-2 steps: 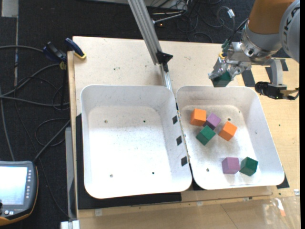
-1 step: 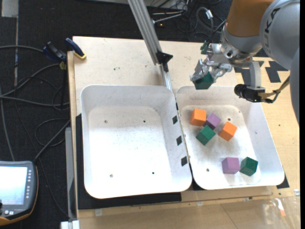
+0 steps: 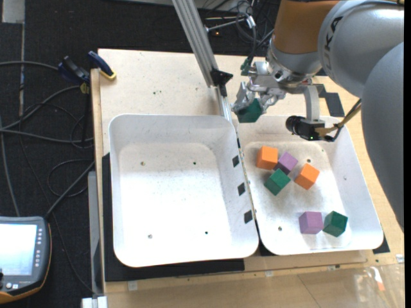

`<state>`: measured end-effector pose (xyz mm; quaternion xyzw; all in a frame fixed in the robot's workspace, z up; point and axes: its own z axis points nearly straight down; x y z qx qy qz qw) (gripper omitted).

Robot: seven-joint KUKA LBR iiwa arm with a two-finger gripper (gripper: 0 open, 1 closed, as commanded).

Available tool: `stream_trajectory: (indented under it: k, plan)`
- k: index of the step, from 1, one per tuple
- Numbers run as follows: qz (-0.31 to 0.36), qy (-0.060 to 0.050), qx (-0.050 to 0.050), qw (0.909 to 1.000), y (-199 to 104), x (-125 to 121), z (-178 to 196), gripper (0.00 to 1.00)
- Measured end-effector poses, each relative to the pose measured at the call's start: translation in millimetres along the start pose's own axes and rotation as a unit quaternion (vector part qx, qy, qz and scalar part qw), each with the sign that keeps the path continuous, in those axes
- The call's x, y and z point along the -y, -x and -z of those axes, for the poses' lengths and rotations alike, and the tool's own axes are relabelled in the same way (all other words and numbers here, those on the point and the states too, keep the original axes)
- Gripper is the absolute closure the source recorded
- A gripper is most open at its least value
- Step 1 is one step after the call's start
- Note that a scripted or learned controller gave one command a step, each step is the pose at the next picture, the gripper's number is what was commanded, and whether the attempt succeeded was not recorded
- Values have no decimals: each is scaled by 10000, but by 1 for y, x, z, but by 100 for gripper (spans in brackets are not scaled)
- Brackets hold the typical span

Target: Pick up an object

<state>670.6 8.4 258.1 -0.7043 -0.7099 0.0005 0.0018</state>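
At the far left a tablet [image 3: 19,255] lay off the bench, with cables [image 3: 38,117] trailing over the dark floor and a blue clamp [image 3: 87,68] on the bench's back corner. The left bin [image 3: 128,133] came next. A metal strut [image 3: 196,40] slanted down to the seam between the two bins.

Just right of that strut, the gripper [image 3: 252,104] hung above the back edge of the right bin [image 3: 359,191], raised off the floor of the bin. Its fingers were clenched on a green cube [image 3: 250,112], which showed between them, lifted clear of the other blocks.

Below it in the right bin sat a cluster: an orange cube [image 3: 268,157], a purple cube [image 3: 288,162] touching it, a second green cube [image 3: 277,181] just below, and another orange cube [image 3: 307,176] to the right. Nearer the front, well apart from the cluster, a purple block [image 3: 311,222] and a green block [image 3: 335,223] sat side by side.

The pick looked nearly done, but the cube seemed to sit low in the fingers, near their tips. A jolt or a quick swing might shake it loose, and it would likely drop onto the bin's rim or bounce between the bins. The strut stood close on the gripper's left, so a move that way risked a knock.
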Motion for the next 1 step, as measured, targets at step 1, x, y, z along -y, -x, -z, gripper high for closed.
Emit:
stream_trajectory:
  k: [1]
  plan:
    - [-2, 2, -1, 10000, -58, 11, 1, 100]
